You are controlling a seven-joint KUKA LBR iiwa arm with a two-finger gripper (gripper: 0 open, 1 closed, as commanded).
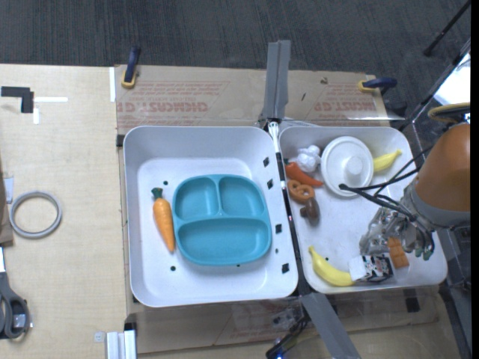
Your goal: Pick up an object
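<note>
Down at the near edge of the right bin (338, 234), a yellow banana (329, 270) is lying on its side. A small black and white thing (376, 268) is touching the banana's right end. The end effector (382, 239) is hanging just above that spot, low in the right bin, and a small orange thing (398, 259) is sitting right beside it. I cannot tell if the end effector is wide or narrow, because it is all mixed up with the things under it. The arm (449, 178) is reaching in from the right.

Farther back in the same bin, a white bowl (348, 163) is sitting with a second banana (386, 160) just beside it. Thin black cables (374, 193) are running from the arm over the bowl's rim. Left of the bowl, a little white toy (308, 156), a red-orange piece (303, 175), an orange ring (301, 191) and a brown lump (310, 212) are lying in a row along the bin wall.

The left bin (142, 268) is holding a blue plate (222, 220) with three parts, and a carrot (164, 221) is lying just beside the plate.

On the counter (67, 148), a grey tape roll (34, 214) is lying well apart from the bins. Brown cardboard (194, 99) is peeking out behind the bins. Its red letters are showing upside down, and I cannot read them.
</note>
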